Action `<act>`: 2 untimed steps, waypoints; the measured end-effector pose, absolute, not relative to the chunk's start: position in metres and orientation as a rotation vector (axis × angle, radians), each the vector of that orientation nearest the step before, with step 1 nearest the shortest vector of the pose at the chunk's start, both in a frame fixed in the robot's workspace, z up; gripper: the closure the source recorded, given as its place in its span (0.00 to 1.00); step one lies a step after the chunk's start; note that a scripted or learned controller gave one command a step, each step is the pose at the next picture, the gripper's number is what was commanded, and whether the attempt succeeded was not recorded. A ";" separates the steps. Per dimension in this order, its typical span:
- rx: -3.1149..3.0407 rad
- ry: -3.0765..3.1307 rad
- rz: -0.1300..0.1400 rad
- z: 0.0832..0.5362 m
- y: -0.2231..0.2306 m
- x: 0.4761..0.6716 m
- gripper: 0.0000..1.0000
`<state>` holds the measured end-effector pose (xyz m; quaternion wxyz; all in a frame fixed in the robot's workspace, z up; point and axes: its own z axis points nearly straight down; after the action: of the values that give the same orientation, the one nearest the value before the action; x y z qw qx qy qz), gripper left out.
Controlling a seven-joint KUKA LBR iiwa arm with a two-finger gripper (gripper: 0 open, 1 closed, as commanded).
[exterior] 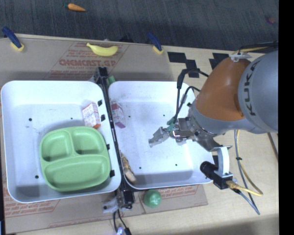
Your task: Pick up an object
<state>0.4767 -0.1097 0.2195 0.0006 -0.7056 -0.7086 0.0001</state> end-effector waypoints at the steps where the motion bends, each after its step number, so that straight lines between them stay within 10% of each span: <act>1: -2.213 -2.225 0.007 0.124 -0.192 0.536 0.00; 2: -2.211 -2.226 0.004 0.102 -0.162 0.483 0.00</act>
<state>0.4831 -0.1619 0.1019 0.0024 -0.7047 -0.7095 0.0012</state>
